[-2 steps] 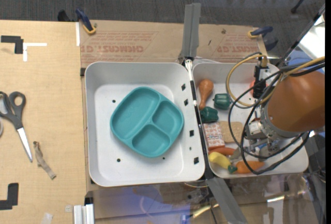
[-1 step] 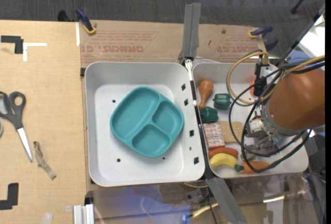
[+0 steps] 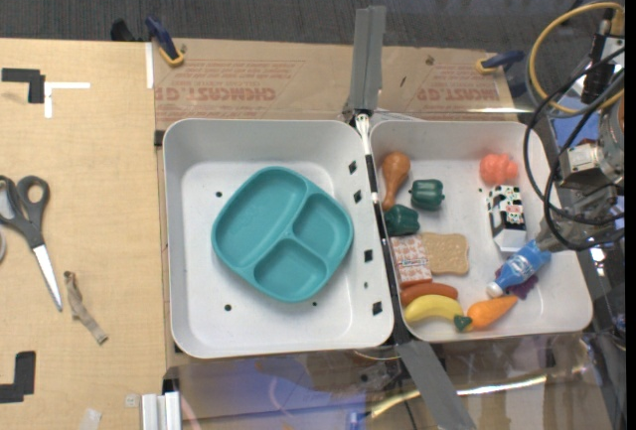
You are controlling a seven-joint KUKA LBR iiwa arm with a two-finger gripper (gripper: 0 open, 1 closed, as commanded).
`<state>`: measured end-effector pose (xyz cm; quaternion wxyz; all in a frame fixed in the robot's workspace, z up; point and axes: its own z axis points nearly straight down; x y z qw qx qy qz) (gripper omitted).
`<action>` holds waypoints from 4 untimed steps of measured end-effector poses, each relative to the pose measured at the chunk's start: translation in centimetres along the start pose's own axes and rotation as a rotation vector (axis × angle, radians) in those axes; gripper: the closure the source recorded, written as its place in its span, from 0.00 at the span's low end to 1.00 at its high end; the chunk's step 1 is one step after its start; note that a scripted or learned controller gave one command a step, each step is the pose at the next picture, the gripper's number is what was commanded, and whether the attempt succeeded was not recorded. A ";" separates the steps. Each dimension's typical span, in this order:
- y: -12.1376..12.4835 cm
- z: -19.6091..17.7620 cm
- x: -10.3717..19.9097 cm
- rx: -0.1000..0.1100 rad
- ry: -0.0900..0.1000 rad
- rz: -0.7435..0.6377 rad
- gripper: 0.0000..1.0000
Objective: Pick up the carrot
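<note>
Right now carrot [image 3: 489, 312] lies flat near the right bin's [image 3: 568, 323] 5 o'clock corner, orange body angled up to the right, green stub end at about 8 o'clock. Banana [image 3: 429, 308] just beside it at 9 o'clock, its tip close to the carrot's green end; a red sausage-like piece [image 3: 429, 291] touches the banana's top. Small plastic bottle [image 3: 520, 268] with blue cap lies tilted at the carrot's 1 o'clock, nearly touching. Toast slice [image 3: 445, 254] and a red-patterned packet [image 3: 409, 260] at 10 o'clock. Further up: milk carton [image 3: 506, 214], orange-pink fruit [image 3: 498, 168], green pepper [image 3: 426, 195], another dark green piece [image 3: 401, 218], drumstick [image 3: 396, 175]. Left bin [image 3: 189, 229] holds a teal divided plate [image 3: 283, 233]. Scissors [image 3: 30, 231] on the bench at far 9 o'clock. Arm hardware and cables at the right bin's 3 o'clock edge; claw state cannot be told.
</note>
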<state>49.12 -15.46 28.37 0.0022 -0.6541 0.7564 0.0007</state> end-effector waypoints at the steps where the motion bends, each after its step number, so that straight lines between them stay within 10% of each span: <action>1: 0.0 0.0 0.0 -0.001 0.000 0.000 0.00; 2: 1.4 9.7 -0.6 -0.002 0.002 0.430 0.00; 3: 1.2 19.2 0.9 -0.002 0.001 0.126 0.00; 4: 0.8 18.0 0.6 0.011 -0.002 0.123 1.00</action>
